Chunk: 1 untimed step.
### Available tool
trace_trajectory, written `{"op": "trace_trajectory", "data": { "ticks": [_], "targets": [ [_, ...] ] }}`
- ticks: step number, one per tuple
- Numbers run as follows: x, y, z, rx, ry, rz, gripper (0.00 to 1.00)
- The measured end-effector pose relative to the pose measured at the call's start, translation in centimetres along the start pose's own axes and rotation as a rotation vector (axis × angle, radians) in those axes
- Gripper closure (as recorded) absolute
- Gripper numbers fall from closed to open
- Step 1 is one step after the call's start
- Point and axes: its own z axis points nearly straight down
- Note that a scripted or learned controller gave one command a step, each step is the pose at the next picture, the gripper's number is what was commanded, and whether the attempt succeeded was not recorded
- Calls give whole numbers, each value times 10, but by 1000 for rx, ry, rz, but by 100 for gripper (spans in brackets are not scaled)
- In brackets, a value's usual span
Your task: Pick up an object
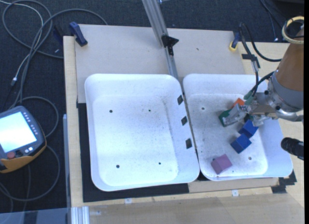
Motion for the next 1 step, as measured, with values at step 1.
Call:
{"op": "trace_trajectory", "data": {
  "ticks": [1],
  "targets": [
    [29, 37, 73, 7, 2, -3, 0]
  ]
}}
